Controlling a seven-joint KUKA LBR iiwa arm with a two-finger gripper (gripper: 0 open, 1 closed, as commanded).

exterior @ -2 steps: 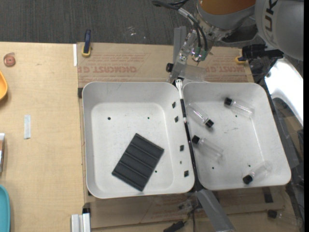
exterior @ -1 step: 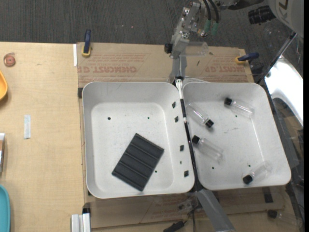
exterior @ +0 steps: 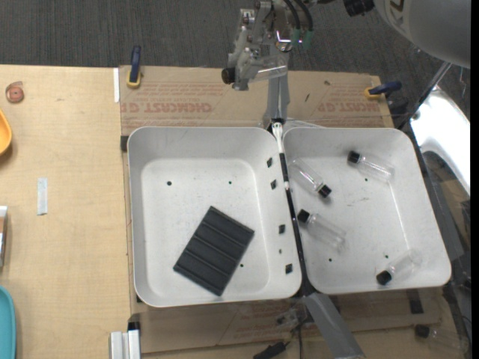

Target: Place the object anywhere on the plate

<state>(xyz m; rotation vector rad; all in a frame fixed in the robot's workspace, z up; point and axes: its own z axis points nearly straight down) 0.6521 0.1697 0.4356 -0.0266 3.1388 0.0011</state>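
Observation:
A black ridged rectangular plate [exterior: 215, 250] lies flat and turned at an angle in the front middle of the left bin [exterior: 146, 200]. Several clear vials with black caps lie in the right bin [exterior: 419, 200]: one near the divider [exterior: 311, 179], one at the back [exterior: 368, 166], one in the middle [exterior: 322, 230] and one at the front right corner [exterior: 397, 268]. My gripper [exterior: 258, 51] hangs high over the back edge of the bins, about above the seam between them, far from the plate and the vials. I see nothing held in it.
The bins sit on a cardboard sheet [exterior: 179, 96] clamped at the back with a blue-and-yellow clamp [exterior: 135, 69]. The wooden bench [exterior: 60, 200] stretches to the left, with an orange item [exterior: 4, 139] and a teal item [exterior: 6, 324] at its left edge.

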